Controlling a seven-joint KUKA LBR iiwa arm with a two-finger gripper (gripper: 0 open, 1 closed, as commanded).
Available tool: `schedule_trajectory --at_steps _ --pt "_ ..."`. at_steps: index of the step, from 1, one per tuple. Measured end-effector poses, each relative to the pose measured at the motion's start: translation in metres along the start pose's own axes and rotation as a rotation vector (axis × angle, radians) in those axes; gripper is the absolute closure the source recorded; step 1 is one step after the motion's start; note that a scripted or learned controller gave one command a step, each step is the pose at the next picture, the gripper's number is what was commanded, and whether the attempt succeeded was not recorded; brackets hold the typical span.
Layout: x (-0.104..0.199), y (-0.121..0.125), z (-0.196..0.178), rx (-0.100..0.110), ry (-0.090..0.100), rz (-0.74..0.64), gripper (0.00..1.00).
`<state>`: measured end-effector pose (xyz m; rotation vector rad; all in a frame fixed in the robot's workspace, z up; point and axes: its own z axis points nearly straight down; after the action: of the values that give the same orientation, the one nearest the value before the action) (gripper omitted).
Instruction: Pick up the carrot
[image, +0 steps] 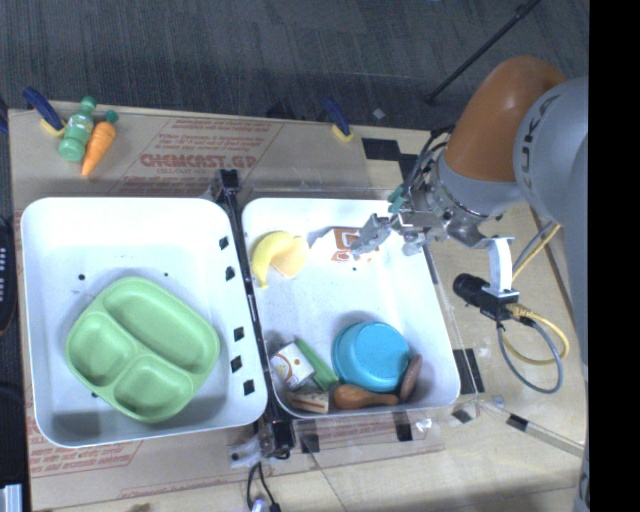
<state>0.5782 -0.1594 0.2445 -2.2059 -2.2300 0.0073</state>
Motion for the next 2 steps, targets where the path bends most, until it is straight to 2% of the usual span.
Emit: schedule_trajectory --at_steps 1,2 --pt "0.067 -0.014 0.103 0.005 0.002 -0.365 0.0" --pt "0.035 0.063 0.139 -0.009 -0.002 -0.415 0.0"
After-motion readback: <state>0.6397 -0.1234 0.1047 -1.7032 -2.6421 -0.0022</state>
